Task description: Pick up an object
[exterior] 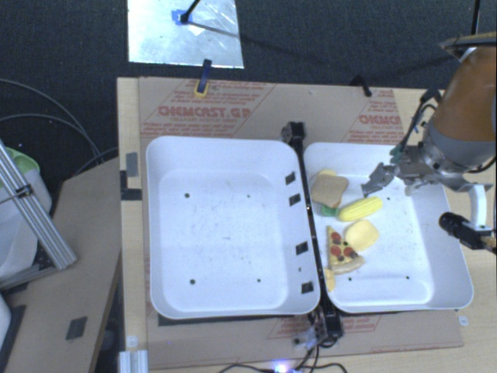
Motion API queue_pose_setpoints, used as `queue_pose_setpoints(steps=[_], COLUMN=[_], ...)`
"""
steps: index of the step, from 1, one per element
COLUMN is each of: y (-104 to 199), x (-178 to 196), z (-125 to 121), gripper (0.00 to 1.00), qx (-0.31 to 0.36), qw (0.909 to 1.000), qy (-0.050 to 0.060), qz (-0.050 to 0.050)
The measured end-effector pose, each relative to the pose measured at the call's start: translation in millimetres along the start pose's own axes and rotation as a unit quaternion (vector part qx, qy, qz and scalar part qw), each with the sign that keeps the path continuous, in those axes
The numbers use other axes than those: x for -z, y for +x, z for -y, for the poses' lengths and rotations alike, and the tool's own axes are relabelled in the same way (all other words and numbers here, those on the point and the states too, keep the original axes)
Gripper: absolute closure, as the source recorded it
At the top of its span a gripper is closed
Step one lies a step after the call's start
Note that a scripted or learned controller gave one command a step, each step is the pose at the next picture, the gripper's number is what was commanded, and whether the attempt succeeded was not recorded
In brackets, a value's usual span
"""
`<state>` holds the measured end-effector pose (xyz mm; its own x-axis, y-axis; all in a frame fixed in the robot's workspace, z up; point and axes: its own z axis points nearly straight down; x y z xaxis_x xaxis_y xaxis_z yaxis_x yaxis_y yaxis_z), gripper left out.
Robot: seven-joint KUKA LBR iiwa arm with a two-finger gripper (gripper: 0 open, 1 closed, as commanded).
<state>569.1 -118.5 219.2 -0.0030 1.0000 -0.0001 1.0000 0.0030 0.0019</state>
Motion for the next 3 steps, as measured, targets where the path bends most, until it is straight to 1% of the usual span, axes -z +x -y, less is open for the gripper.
queue_pose_setpoints(steps=[1,2,3], y=[27,25,126], x=[-131,-114,-30], z=[50,46,82], gripper=[0.00,1.00,1.00], qx=[-0.001,-0.001,0.006], qw=[1.0000,1.0000,1.0000], qy=[0.005,-0.001,-0.002], qz=[-0.002,0.000,-0.002])
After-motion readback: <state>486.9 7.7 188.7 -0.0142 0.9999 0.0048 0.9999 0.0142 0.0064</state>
